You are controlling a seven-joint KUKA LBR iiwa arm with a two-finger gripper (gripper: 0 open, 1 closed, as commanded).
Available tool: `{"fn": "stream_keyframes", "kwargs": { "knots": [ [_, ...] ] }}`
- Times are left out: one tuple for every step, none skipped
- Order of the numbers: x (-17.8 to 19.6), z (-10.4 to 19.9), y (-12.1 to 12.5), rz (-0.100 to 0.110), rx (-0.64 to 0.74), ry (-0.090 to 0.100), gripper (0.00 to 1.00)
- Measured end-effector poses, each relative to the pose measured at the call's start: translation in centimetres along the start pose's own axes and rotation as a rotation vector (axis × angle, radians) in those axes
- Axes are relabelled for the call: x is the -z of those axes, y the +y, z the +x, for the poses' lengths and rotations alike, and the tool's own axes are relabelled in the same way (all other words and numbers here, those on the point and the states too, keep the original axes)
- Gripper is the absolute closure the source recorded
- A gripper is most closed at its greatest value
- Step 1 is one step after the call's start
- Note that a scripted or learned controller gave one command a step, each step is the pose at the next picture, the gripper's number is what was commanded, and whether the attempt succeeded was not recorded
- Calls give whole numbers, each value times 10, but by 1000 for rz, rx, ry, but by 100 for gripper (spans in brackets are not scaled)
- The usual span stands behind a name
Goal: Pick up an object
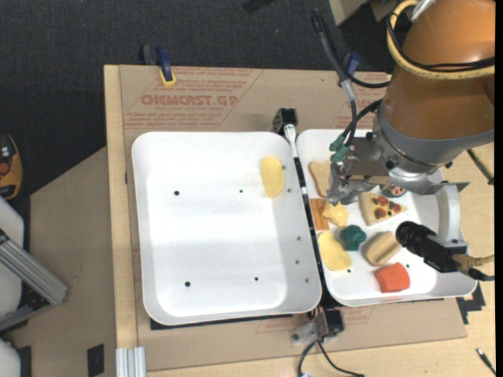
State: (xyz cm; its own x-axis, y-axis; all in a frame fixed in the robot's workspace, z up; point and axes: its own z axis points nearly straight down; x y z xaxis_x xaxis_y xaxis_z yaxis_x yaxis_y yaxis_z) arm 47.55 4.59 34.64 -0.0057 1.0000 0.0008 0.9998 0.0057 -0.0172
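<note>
Arm: the grey KUKA arm (440, 77), its orange band uppermost, reaches in from the right and hangs over the right bin (452, 287).
Gripper: the gripper (339, 196) points down at the right bin's left side, its tips just above a small pale yellow piece (336, 214); whether the fingers are spread or closed cannot be told from this angle, and nothing is seen between them.
Right bin: toy foods crowd the floor, among them a pizza slice (381, 207), a dark green lump (351, 236), a tan bread roll (380, 248), a red block (392, 277), a yellow pear-shaped piece (334, 252) and an orange strip (318, 213) by the dividing wall.
Left bin: the left bin (157, 289) holds one yellow oblong piece (272, 176) near its upper right corner.
Bench: both bins sit on a cardboard sheet (196, 96) printed in red lettering.
</note>
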Motion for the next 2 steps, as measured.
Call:
{"fn": "stream_keyframes", "kwargs": {
  "knots": [
    [155, 40, 2, -37, 1, 4, 100],
    [192, -46, 0, -27, -15, -3, 100]
  ]
}}
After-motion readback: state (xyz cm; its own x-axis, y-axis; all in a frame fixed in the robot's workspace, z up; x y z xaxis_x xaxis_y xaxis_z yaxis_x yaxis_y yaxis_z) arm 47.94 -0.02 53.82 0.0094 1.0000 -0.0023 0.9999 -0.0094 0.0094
